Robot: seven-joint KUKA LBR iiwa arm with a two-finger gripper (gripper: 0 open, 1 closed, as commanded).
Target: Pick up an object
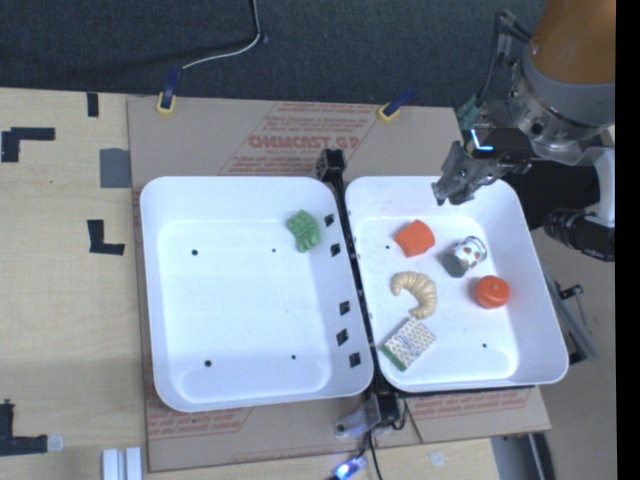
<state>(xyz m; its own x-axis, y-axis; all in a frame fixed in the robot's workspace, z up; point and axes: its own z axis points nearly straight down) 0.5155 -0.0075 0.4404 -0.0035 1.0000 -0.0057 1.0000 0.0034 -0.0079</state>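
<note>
- Grey arm (570,38) with its orange band reaches in from the right on my feed, and the pincer (457,190) hangs over the far rim of the right bin (530,258).
- I see nothing between its dark fingers; whether they stand wide or narrow I cannot tell from this angle.
- Nearest the pincer, just below and to its left, lies an orange block (414,237).
- Further below it, slightly right, sits a small grey-and-white object (465,256), with a round orange-red piece (491,291) just beyond that.
- A tan croissant (416,291) lies below the orange block, and a green-and-white patterned packet (408,343) lies further still from the pincer, near the bin's front.
- Well to the pincer's left, across the divider, a green lump (305,230) rests in the left bin (180,268), close to its inner wall.
- Both bins sit on a brown cardboard sheet (290,138).
</note>
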